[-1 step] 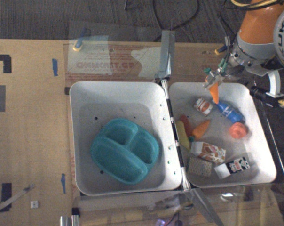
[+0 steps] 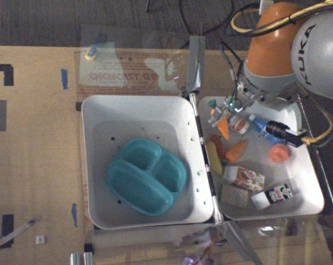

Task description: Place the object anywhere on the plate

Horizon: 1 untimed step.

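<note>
Cartons lie nearest the camera in the right bin [image 2: 315,197]: a black-and-white one [image 2: 272,195] at the front and a brown-and-white one [image 2: 244,178] just behind it, beside a speckled flat block [image 2: 234,196]. Both look light and stiff, with flat faces that offer an easy hold across the narrow sides.

In the left bin [image 2: 95,148], the teal divided plate [image 2: 146,176] sits alone, tilted slightly across the floor, waiting for whatever is brought over.

Further back in the right bin, a yellow banana-like piece [image 2: 214,156] lies along the dividing wall, a small orange carrot shape [image 2: 236,150] just beside it, and a round pinkish-orange piece [image 2: 279,153] toward the right. These appear to be smooth plastic toys, light but likely slippery; the carrot's thicker middle looks the surest spot to pinch.

At the back, the gripper [image 2: 228,114] hangs low over the far left part of the right bin, near a second orange piece [image 2: 223,129] and a red-and-white can [image 2: 240,125]. Whether it is clamped on anything cannot be told from here. A blue bottle [image 2: 259,126] lies just right of it.
</note>
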Each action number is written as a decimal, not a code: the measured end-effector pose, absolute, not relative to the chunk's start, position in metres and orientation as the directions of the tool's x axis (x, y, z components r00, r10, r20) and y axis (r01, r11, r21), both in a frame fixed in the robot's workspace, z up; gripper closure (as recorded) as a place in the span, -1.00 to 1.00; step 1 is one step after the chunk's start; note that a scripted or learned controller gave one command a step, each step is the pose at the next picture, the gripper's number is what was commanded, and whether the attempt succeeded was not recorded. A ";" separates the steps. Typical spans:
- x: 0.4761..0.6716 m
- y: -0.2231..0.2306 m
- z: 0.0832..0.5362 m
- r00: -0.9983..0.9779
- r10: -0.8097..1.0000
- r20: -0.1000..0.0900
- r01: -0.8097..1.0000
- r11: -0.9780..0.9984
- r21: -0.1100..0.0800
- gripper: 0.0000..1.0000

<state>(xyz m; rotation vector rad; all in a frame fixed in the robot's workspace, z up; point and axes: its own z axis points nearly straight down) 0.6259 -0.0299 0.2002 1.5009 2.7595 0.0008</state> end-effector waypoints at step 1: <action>0.591 0.048 0.185 -0.784 0.621 0.000 0.621 0.784 0.001 1.00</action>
